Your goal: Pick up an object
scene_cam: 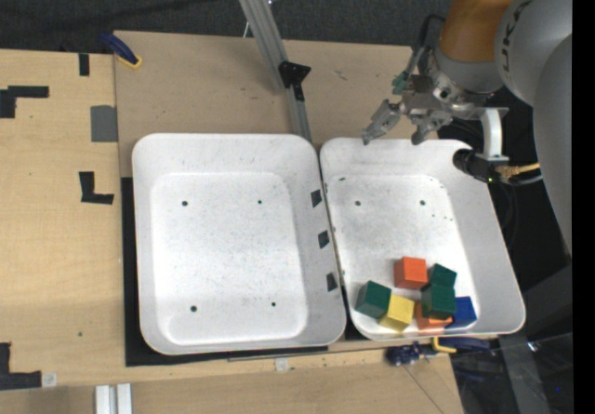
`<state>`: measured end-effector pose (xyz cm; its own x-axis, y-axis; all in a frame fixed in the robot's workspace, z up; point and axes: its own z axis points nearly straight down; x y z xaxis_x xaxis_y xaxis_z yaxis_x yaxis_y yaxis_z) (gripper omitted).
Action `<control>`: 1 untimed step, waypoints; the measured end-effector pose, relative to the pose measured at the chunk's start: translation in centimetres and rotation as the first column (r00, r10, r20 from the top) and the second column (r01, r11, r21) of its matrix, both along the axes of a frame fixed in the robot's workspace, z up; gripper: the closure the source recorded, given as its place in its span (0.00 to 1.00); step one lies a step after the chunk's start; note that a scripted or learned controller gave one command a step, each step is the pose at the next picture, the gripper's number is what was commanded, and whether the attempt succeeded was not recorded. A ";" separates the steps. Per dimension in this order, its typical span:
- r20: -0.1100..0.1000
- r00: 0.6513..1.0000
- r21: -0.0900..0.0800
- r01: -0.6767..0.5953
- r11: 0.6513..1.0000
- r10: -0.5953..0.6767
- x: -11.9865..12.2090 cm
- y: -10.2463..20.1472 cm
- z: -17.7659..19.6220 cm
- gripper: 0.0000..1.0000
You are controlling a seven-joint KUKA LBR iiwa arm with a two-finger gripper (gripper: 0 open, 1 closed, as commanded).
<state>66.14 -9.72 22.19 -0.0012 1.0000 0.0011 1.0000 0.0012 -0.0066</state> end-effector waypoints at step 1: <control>0.005 1.000 -0.002 -0.001 1.000 0.001 0.1 0.0 0.3 0.00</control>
<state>66.23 -9.74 22.52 -0.0023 1.0000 -0.0007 1.0000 0.0023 -0.0018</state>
